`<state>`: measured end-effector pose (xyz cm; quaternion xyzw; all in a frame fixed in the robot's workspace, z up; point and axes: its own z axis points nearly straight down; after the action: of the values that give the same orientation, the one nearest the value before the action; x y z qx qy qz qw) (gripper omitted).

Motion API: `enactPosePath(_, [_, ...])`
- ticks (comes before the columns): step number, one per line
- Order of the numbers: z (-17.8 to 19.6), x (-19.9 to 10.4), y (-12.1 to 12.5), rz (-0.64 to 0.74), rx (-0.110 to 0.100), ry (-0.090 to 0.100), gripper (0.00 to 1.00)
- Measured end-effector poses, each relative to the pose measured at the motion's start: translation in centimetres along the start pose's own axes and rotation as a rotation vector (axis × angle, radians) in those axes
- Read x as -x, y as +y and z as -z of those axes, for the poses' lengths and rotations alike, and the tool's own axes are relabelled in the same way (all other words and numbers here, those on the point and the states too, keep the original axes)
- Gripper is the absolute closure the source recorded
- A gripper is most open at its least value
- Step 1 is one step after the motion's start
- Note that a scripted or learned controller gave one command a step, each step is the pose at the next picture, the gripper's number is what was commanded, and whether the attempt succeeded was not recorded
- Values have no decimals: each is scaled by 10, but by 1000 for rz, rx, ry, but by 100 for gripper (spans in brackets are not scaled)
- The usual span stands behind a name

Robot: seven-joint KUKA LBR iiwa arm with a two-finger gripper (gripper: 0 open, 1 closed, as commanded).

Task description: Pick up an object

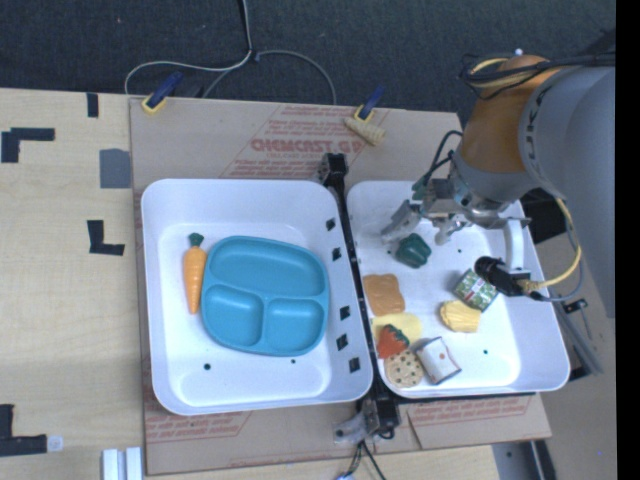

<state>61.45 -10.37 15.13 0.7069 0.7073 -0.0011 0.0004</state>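
My gripper (pixel 424 224) hangs over the upper part of the right bin (pixel 520 368), fingers spread apart with nothing between them. A dark green toy (pixel 412 252) lies just below the fingertips, apart from them. Lower in the same bin lie a tan bread slice (pixel 384 294), a green can (pixel 474 289), a yellow piece (pixel 460 316), a red and yellow item (pixel 395 336), a round cookie (pixel 404 369) and a small grey box (pixel 438 359). The left bin (pixel 165 268) holds a blue divided plate (pixel 264 294) and a carrot (pixel 193 271).
The grey arm with its orange band (pixel 500 118) fills the upper right and overhangs the right bin's far corner. A black divider (pixel 345 258) runs between the bins. Clamps and a cable sit on the cardboard behind the bins.
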Motion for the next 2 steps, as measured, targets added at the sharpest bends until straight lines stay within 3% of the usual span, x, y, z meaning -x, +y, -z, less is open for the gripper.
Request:
enactPosePath(1, [-70,-1,21,3,2,-1,0])
enactPosePath(2, [-55,-1,22,2,5,-1,100])
